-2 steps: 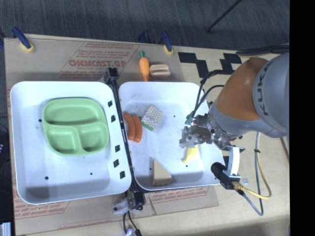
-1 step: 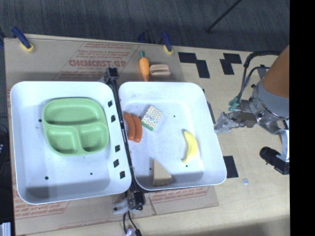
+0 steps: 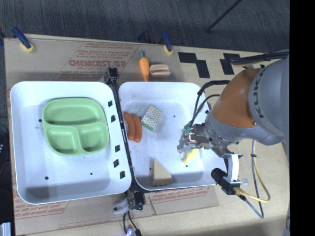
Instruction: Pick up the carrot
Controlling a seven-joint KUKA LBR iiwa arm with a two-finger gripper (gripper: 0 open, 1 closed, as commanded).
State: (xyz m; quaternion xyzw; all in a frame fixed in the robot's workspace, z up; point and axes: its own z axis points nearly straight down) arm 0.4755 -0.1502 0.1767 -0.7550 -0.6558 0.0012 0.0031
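Carrot (image 3: 143,68) lies on worktop (image 3: 74,58) beyond right bin (image 3: 170,90), beside bun (image 3: 159,71). My jaws hang low in right bin, over yellow bit (image 3: 190,155); cannot tell their state.

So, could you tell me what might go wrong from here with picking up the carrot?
1. The carrot lies outside both bins, on the cardboard behind the right bin, while the gripper is low inside that bin, so it may grasp in the wrong place.
2. A yellow item sits right at the gripper and could get picked instead.
3. The orange sausages could be mistaken for the carrot.
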